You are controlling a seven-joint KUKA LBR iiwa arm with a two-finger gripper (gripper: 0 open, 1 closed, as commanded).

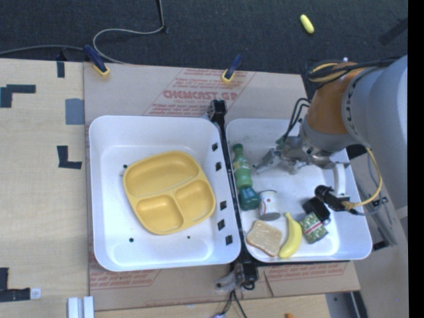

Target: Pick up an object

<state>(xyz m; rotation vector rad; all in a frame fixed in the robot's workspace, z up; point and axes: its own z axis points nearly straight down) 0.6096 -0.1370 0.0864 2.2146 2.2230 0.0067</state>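
Grey arm's fingers (pixel 275 158) spread apart over right bin (pixel 344 244), above green bottle (pixel 242 171), banana (pixel 291 236), bread slice (pixel 265 238)

A robotics lab or test cell is indicated. A grey industrial arm (pixel 371 105) with an orange band is mounted at a bench (pixel 40 177) surfaced in pale wood. A flattened printed cardboard sheet (pixel 192 91) is clipped down with blue-and-yellow clamps (pixel 98 61), and two shallow white bins (pixel 106 197) are set on it. Black tape marks (pixel 66 156) are stuck on the bench. A loose cable (pixel 132 32) is trailed over dark carpet (pixel 232 12). Toy food is gathered in the right bin.
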